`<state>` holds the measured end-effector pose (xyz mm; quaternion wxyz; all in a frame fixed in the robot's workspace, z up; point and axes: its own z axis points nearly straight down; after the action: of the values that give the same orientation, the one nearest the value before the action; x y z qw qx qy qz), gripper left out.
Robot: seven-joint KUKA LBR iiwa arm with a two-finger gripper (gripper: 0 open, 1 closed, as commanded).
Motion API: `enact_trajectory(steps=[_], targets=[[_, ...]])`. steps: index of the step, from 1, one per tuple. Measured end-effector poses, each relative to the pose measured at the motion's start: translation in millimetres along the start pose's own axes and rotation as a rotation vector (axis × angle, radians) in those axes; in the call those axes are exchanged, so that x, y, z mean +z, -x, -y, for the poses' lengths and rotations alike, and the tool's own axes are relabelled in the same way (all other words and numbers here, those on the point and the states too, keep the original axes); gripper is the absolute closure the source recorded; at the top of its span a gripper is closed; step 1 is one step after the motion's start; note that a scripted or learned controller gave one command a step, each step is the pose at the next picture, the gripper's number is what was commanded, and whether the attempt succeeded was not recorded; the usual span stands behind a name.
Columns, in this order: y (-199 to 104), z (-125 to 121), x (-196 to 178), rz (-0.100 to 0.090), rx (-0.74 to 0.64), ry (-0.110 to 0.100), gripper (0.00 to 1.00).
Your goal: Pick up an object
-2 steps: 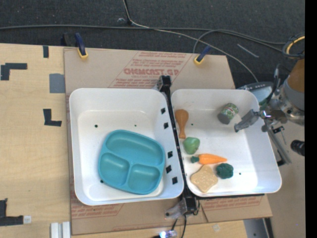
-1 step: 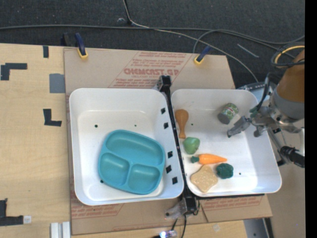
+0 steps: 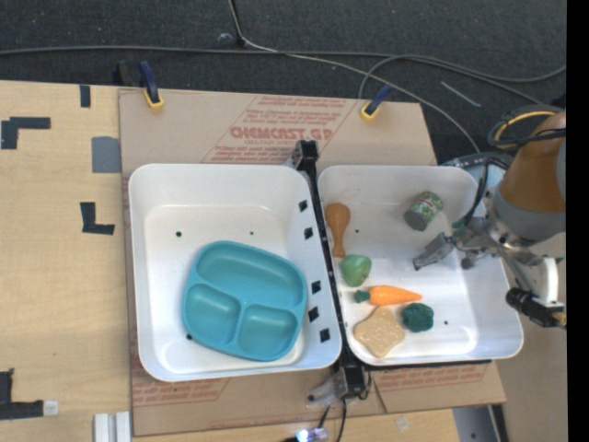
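The right bin [image 3: 488, 339] holds every loose item. Nearest the gripper [image 3: 433, 256] is a small grey-green can [image 3: 424, 210], lying tilted in the upper part of the bin, just up and left of the fingertips and apart from them. Lower down, an orange carrot [image 3: 394, 295] with a green end lies nearly level at the middle of the bin. Touching or just under its right end sits a dark green, bumpy broccoli piece [image 3: 418, 317], and beside that, lower left, a tan slice of bread [image 3: 379, 332]. A light green rounded fruit [image 3: 356, 269] rests just above the carrot's left end. Above that, a brown wooden spoon-like piece [image 3: 338, 226] stands along the bin's left wall.

The gripper reaches in from the right edge of the frame, its dark fingers pointing left and low over the bin floor; they sit close together with nothing between them.

In the left bin [image 3: 147, 201], a teal divided plate [image 3: 244, 299] with three compartments lies in the lower middle. Both bins rest on a cardboard sheet [image 3: 276, 127], held at its top edge by two clamps [image 3: 150, 86].
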<state>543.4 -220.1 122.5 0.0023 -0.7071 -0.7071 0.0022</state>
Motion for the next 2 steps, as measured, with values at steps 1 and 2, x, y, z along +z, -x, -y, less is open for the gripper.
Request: enact_trajectory(steps=[1,2], targets=[[-1.1,-1.4,-13.2,0.0,-0.002,0.004,1.0],[1.3,1.8,-74.8,0.001,-0.001,0.009,1.0]])
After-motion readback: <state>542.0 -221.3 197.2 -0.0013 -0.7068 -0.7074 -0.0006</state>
